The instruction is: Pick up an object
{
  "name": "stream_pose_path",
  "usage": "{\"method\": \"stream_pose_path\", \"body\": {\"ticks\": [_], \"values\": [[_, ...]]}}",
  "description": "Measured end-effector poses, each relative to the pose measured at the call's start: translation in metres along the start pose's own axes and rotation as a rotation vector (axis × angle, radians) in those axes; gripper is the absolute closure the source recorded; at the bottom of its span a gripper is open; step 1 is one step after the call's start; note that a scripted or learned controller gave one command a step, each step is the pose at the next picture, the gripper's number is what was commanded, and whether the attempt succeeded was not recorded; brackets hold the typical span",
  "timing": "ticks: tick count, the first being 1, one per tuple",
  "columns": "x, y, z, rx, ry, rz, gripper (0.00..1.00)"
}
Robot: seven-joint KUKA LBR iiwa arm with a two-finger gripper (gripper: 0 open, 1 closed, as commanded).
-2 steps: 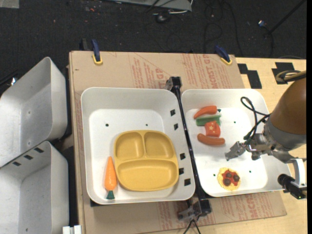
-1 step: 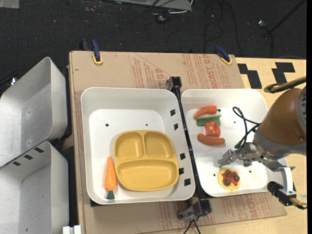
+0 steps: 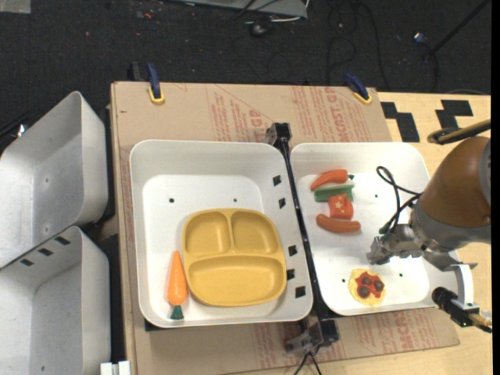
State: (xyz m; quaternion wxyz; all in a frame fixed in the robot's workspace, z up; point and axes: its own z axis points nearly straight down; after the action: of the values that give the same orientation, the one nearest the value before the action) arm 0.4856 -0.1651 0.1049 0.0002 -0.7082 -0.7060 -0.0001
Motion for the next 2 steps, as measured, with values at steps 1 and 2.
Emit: {"method": "stream_pose_path", "body": {"ticks": [1,2], "values": [[-0.002,0.009,-0.046,-0.005,-0.002,-0.006,1.00],[-0.001,0.015,-0.089,-0.004,-0.002,-0.006,1.00]]}}
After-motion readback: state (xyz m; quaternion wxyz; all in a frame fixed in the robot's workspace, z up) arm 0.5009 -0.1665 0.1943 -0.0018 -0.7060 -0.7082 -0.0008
